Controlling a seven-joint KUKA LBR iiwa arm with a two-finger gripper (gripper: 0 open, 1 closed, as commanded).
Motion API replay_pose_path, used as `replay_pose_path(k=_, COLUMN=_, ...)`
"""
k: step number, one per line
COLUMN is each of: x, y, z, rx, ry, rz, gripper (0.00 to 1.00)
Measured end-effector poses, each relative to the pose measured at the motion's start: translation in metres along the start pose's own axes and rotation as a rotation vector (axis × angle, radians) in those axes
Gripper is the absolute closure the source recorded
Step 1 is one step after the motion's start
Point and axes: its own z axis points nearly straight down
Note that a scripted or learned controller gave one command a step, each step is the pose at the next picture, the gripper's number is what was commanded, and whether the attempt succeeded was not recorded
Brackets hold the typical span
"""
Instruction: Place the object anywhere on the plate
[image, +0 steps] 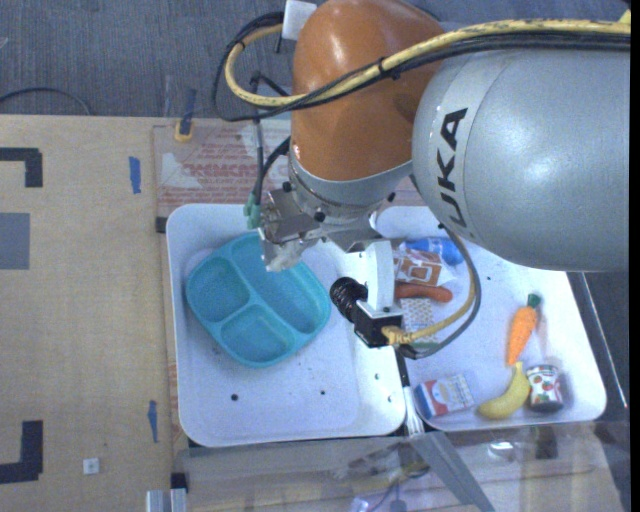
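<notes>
Plate (235, 300): turquoise, rounded corners, divided into three shallow compartments. Lies flat in the upper middle of the left bin (210, 405), turned at a slant to the bin walls. Compartments look bare apart from where the claw overlaps.

Gripper (283, 248): hangs over the plate's upper right corner, just above or touching its rim; cannot tell which. Comes down from the grey wrist and orange band that cover the top of the view. Spread or pressed together: cannot tell, tip too blurred and partly hidden by the wrist. Cannot tell whether anything is carried there.

Black cable fitting (352, 300) with a yellow hose end: sits just right of the plate, over the divide between the bins.

Right bin (592, 405), well apart from the claw: orange-and-white packet (418, 268) with a reddish sausage (428, 293) just below it, near the bin's upper left. Small red, white and blue box (447, 395) by the front wall. Carrot (519, 332) upright-ish toward the right side; banana (506, 396) below it, beside a small jar (544, 388).
</notes>
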Motion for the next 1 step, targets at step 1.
replay_pose_path(k=1, x=-0.0573, y=0.0215, z=0.0414, rx=0.0, ry=0.0, rz=0.034, gripper=1.0)
